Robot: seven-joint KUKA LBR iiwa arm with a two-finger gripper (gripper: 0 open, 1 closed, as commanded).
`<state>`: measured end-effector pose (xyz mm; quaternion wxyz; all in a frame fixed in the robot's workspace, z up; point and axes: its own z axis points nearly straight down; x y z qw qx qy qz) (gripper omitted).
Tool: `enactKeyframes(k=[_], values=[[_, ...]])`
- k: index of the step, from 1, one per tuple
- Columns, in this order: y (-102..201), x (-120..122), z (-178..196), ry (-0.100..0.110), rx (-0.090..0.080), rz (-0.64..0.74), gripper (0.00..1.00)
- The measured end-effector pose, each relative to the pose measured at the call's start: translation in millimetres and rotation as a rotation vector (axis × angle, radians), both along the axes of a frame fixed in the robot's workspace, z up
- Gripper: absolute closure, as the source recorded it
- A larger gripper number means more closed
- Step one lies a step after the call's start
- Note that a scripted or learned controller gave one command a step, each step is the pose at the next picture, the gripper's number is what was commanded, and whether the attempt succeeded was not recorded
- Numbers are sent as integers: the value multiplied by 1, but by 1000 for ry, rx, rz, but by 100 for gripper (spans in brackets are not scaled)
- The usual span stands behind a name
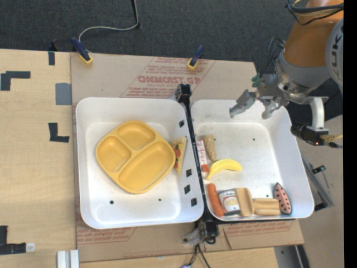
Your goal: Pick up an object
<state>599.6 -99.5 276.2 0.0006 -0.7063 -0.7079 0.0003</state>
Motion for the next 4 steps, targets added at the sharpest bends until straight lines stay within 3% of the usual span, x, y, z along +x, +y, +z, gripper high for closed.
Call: enactKeyframes(k=[1, 2, 3, 4], values=[[-15, 20, -181, -2, -3, -2, 0], [-10, -38, -188, -12, -14, -9, 0], [-8, -79, -188, -17, -15, -11, 0], [-5, -80, -179, -11, -9, -7, 100]])
